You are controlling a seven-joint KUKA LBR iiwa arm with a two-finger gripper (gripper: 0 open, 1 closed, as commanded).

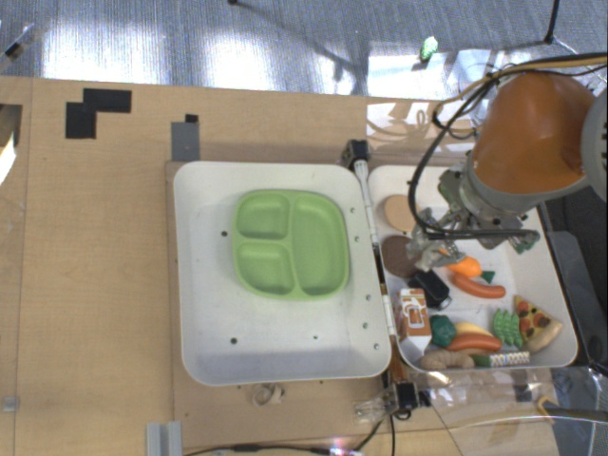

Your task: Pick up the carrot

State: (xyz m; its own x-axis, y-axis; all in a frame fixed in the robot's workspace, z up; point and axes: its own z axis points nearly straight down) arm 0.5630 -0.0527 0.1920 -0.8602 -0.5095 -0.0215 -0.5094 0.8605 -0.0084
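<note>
The carrot (472, 343), a long orange piece with a green leafy end at its left, lies near the front of the right bin (560, 297), among other toy foods. My gripper (440, 247) hangs over the middle of that bin, behind and a little left of the carrot and apart from it. Just right of the gripper lie a small orange piece (465, 267) and a red sausage (481, 290). Nothing shows between the fingers, and the wrist hides the bin's rear part.
The left bin (204, 331) holds a green divided plate (289, 243). In the right bin are a brown disc (394, 254), a tan disc (397, 211), a small carton (412, 313), a pizza slice (538, 322), a green veg piece (506, 327) and a yellow piece (472, 330).
</note>
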